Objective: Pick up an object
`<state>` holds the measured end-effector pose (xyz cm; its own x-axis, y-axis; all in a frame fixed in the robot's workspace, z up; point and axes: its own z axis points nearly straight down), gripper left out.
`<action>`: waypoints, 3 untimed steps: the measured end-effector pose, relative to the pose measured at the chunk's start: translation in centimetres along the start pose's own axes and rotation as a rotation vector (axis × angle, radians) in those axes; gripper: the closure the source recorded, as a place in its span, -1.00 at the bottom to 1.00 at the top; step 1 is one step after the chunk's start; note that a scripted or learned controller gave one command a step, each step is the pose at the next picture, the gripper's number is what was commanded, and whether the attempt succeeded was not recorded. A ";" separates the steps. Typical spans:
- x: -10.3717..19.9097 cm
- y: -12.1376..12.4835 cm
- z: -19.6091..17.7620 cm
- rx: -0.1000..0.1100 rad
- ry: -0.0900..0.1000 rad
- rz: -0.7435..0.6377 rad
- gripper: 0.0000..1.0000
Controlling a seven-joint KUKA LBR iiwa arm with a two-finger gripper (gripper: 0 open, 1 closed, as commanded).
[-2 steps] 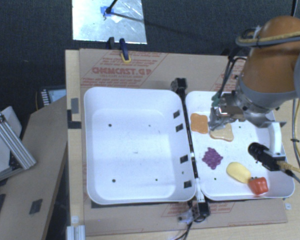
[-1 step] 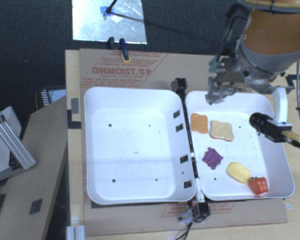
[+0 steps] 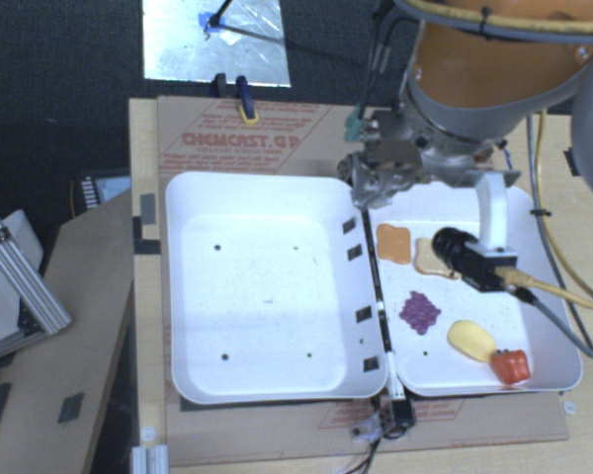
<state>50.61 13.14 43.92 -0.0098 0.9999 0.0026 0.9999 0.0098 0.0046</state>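
Gripper [image 3: 381,188] sits at the far-left corner of the right bin [image 3: 558,363], right by the divider between the two bins, hanging under the grey wrist and the big orange band of the arm [image 3: 504,28]. Cannot tell whether it is apart or together: the head is seen from above, dark and blurred, and nothing shows as held in it. Candidate objects all lie in the right bin, on the near side of the gripper, toward the camera. Closest is the orange toast-like slice [image 3: 393,244], just below the gripper and close to the divider, lying flat, roughly square so no real long axis. Just beside it to the right is a paler slice [image 3: 429,259], partly covered by a black cylindrical attachment [image 3: 465,255] on a white bracket that belongs to the arm rig. Further toward the near edge: purple grape cluster [image 3: 420,310], then a yellow lemon-like piece [image 3: 471,340] with its long axis running diagonally left-far to right-near, touching or nearly touching a small red-orange piece [image 3: 512,365] at the near-right corner. Left bin [image 3: 188,265] sits across the divider, well apart from all the objects. Judgement: the pick has not been made; the nearest target is the orange slice, so the move needs a short shift toward the camera and then down, but a flat slice hugging the bin floor near the wall looks hard to grip, and the grapes or lemon may be easier.
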 end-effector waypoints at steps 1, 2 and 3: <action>6.2 -2.0 -2.4 0.002 0.000 0.002 1.00; 10.5 4.3 -10.0 -0.008 0.002 0.002 1.00; 0.4 -0.9 -7.8 0.005 -0.003 0.017 1.00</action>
<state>49.66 13.53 51.71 0.0071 1.0000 -0.0005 1.0000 -0.0071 -0.0006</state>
